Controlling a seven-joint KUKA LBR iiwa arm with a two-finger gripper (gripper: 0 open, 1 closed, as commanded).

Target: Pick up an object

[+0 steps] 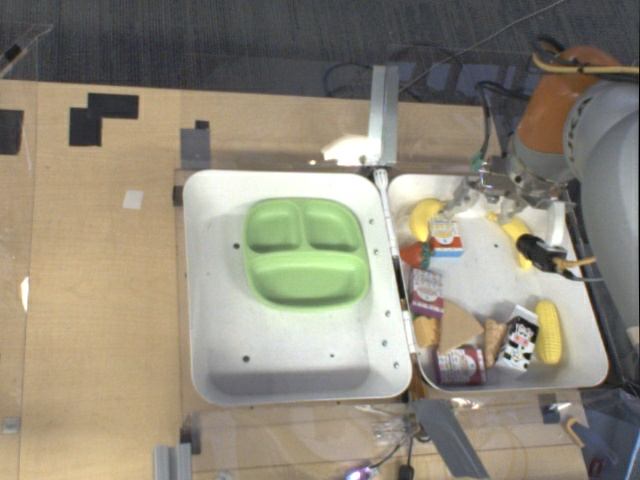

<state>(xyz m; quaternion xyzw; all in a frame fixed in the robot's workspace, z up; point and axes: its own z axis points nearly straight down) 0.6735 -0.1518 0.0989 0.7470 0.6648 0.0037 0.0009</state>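
The right bin (585, 368) holds several small items. A yellow fruit (424, 212) lies at its back left, with a small red, white and blue carton (446, 238) just in front of it. A banana (523, 242) rests near the right wall, and a corn cob (548, 331) lies at the front right beside a cow-patterned carton (520, 341). My gripper (492, 194) hangs over the back of this bin, between the yellow fruit and the banana, below the orange wrist band (548, 113). I see nothing held in it.
A green divided plate (303, 251) sits in the left bin (215, 368). More items lie along the right bin's left and front: a red piece (412, 256), a printed packet (427, 291), a brown card (461, 323) and a can (459, 366). Cables trail behind the bins.
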